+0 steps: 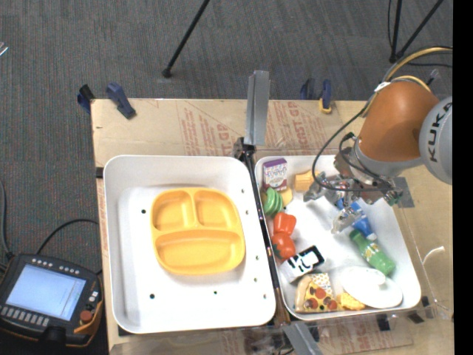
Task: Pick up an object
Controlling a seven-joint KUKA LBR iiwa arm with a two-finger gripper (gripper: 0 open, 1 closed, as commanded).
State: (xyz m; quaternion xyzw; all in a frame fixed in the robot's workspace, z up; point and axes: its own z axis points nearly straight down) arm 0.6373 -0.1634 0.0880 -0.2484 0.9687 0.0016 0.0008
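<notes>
My gripper [347, 211] hangs over the upper middle of the right bin [411, 261], under the orange wrist band. It is just above the blue-capped end of a green bottle [372, 250], which lies slanting toward the bin's right wall. To its left in the bin are a purple carton [275, 173], a yellow block [303, 180], green pieces [272, 200] and a red piece [283, 235]. A black-and-white card [305, 259], a pizza slice [316, 294] and a white dish [371, 287] lie toward the front. I see nothing clearly between the fingers.
The left bin [118, 272] holds a yellow divided plate [198, 230]. A grey upright post [257, 113] stands behind the seam between the bins. Clamps [118, 98] grip the cardboard bench's far edge. A teach pendant [48, 294] lies on the floor at the lower left.
</notes>
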